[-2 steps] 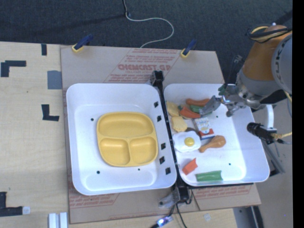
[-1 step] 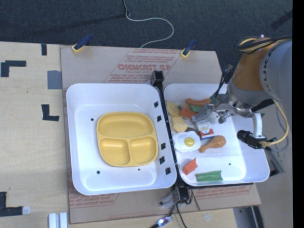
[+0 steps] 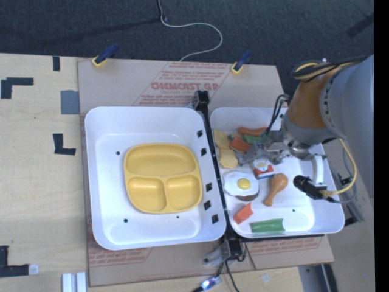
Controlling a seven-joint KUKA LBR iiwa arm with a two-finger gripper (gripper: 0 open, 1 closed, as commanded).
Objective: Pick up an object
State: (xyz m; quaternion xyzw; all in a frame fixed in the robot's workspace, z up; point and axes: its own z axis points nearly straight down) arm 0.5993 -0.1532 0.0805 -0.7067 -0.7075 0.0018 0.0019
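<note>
My gripper (image 3: 260,155) is low in the right bin (image 3: 331,225), among a cluster of toy foods in its upper half. Just under it lies a small red, white and blue box (image 3: 264,171). An orange sausage (image 3: 250,130) and a red and green piece (image 3: 240,143) lie to its upper left. Beside them at the bin's left wall is a pale yellow piece (image 3: 225,155). Lower down sit a fried egg on toast (image 3: 242,185), a brown drumstick (image 3: 275,188), an orange wedge (image 3: 243,213) and a green bar (image 3: 267,225).
The left bin (image 3: 97,163) holds a yellow divided plate (image 3: 163,178). A black divider with clips (image 3: 209,163) runs between the bins. Both bins rest on a cardboard sheet (image 3: 176,84) on the wooden bench. The grey arm (image 3: 340,102) comes in over the right bin's upper right corner.
</note>
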